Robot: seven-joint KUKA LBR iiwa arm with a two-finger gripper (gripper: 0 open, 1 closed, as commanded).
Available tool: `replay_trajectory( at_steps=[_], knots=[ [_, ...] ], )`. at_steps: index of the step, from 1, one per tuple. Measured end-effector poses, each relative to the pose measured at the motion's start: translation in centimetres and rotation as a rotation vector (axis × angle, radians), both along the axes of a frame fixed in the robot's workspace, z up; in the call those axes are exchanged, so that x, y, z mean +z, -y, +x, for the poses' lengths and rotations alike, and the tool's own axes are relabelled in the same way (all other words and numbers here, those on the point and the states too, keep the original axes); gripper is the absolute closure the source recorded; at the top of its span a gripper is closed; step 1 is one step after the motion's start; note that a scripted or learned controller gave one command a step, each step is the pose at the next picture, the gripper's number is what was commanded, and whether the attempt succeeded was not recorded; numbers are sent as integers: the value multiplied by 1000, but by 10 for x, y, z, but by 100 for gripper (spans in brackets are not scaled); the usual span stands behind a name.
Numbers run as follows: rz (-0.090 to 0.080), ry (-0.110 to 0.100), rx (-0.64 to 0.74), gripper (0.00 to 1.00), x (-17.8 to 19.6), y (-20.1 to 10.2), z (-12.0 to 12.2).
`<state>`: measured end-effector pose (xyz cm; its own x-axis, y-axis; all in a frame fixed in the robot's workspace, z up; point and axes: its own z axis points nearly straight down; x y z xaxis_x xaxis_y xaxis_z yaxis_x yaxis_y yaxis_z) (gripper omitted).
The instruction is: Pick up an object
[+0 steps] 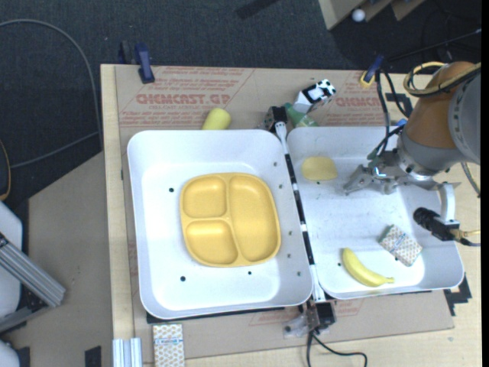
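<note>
The right bin (428, 277) holds three loose things. A pale yellow rounded piece (319, 168) lies at its far left, a banana (365, 268) near its front edge, and a small patterned packet (401, 245) at the front right. My gripper (372, 179) hangs over the far middle of this bin, right of the pale yellow piece and apart from it. Its metal fingers (354, 183) are spread, open, with nothing between them. The arm's orange band (432, 121) rises behind it at the right.
A yellow divided plate (229, 219) lies in the left bin (153, 159). Behind the bins sit a yellow lump (217, 118), a black-and-white toy (317, 92) and a blue clamp (143, 63). A black fitting (432, 222) juts over the right bin's right side.
</note>
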<state>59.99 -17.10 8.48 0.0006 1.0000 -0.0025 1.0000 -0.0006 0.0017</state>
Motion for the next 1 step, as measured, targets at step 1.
replay_trajectory(
  at_steps=[1],
  knots=[
    [2,1,2,0,63,-63,-1]
  ],
)
